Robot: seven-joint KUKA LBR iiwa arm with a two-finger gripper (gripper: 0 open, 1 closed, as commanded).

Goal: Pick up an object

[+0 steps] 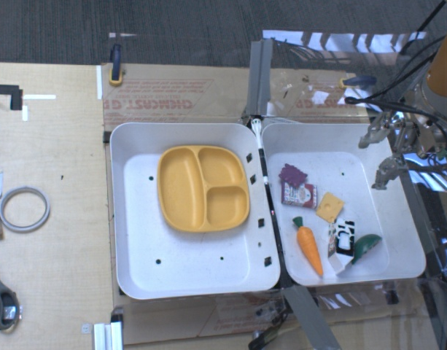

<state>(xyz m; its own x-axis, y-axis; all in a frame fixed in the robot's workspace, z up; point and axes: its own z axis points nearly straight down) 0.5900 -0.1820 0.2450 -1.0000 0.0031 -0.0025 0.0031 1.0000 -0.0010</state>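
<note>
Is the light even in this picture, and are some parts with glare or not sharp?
In the camera view the light is soft and even; the yellow plate casts little shadow on the left bin. Bright blue-white reflections show near the gripper at the right bin, and that gripper looks slightly blurred. The carrot is sharp.

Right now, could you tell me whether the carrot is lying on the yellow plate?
No, the carrot lies in the right bin, while the yellow plate sits in the left bin.
</note>
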